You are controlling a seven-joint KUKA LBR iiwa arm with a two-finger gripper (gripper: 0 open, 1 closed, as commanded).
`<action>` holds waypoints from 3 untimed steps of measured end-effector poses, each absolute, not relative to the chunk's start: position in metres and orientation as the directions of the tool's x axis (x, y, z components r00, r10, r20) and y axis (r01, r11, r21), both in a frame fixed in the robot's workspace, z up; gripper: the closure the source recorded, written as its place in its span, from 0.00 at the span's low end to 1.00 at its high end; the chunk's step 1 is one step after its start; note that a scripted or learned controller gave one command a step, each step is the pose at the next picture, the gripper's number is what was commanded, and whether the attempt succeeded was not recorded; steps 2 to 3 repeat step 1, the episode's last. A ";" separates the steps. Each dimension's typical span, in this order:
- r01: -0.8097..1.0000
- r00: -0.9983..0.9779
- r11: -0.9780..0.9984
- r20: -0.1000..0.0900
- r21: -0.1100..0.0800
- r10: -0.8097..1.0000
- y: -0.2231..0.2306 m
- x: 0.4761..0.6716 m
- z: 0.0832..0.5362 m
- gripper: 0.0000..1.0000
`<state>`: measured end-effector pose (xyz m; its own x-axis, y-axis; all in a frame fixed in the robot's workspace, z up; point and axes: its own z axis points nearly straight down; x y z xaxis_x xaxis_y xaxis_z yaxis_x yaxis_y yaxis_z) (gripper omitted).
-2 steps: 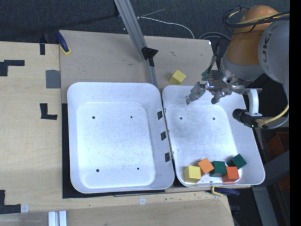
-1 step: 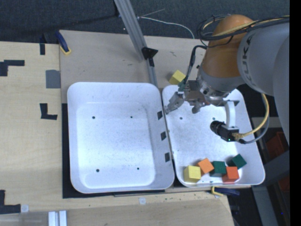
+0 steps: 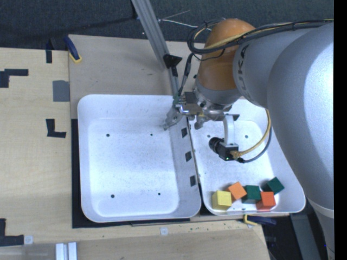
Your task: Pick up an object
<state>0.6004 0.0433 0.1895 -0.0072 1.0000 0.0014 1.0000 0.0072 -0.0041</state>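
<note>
Arm (image 3: 282, 91) hides much of right bin (image 3: 295, 199), blocks (image 3: 246, 194) visible.

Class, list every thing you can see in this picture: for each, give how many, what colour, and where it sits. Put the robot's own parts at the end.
Bins: two, white; left bin and right bin, side by side on the bench.
Yellow block: one, near corner of the right bin.
Orange blocks: two, one beside the yellow block, one at the bin's near rim.
Green blocks: two, dark green, and, among the orange ones.
Bench: one, pale wood, with dark tape marks.
Arm: one, grey, with an orange band, reaching from the right.
Gripper: one, over the rims where the bins meet.
</note>
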 end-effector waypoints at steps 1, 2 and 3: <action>1.000 -0.002 0.002 0.000 -0.002 1.000 0.039 0.601 0.192 0.00; 1.000 -0.002 0.002 0.000 -0.002 1.000 0.039 0.601 0.192 0.00; 1.000 -0.002 0.002 0.000 -0.002 1.000 0.039 0.601 0.192 0.00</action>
